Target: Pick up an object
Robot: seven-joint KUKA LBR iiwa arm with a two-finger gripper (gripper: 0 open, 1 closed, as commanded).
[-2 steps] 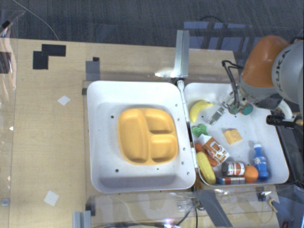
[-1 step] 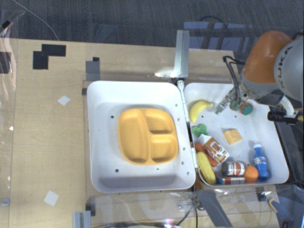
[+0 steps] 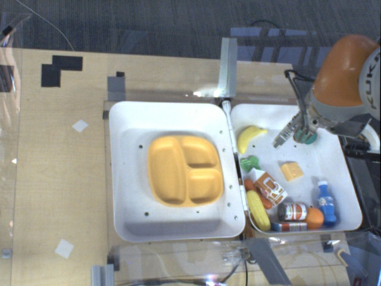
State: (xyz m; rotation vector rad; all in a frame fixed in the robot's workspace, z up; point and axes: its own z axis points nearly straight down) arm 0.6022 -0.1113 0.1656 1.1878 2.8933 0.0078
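Camera view, arm: the grey KUKA arm with its orange band enters from the right edge of the frame; part of the maker's name, "KU", can be read on the housing at the upper right.
Camera view, gripper: the gripper [image 3: 293,133] hangs over the upper middle of the right bin [image 3: 351,210]; its fingers look slightly parted with nothing between them, though they are small and slanted, so this is a judgement.
Camera view, task things: the objects all lie in the right bin. A banana [image 3: 250,137] is just left of the gripper, a cheese wedge [image 3: 292,171] below it, a green piece [image 3: 249,162] by the left wall, and a corn cob [image 3: 258,210] at the lower left.
Camera view, more task things: a white and orange carton [image 3: 269,189] sits near the corn, a can [image 3: 293,211] lies on its side beside an orange [image 3: 315,217], and a blue bottle [image 3: 325,202] is at the lower right.
Camera view, left bin: the left bin [image 3: 128,124] holds a yellow divided tray [image 3: 184,170] in the middle.
Progress: nothing is lifted yet; choosing an object, closing on it and raising it are all left. The banana and cheese wedge are nearest.
Writing: the labels on the carton, can and bottle are too small to read.
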